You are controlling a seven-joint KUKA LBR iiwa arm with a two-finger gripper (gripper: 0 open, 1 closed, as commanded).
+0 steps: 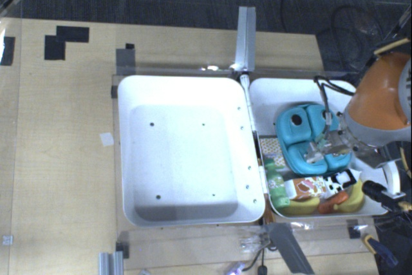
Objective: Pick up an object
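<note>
The right bin [264, 100] holds a pile of objects. The largest is a teal plastic item [297, 129] with a dark hole on top, lying in the bin's middle. My gripper [325, 152] reaches in from the right and is down at the teal item's right lower side, touching or nearly touching it. Below it lie a printed carton [308, 189], a yellow banana-like toy [315, 206], a green piece [277, 186] and a black-and-white item [342, 178]. The orange wrist band [380, 100] hides the bin's right part.
The left bin [180, 145] sits beside the right one, split from it by a metal rail [246, 42]. A patterned card [273, 151] lies against the right bin's left wall. Cables [335, 93] hang near the wrist. Wooden bench [58, 151] lies to the left.
</note>
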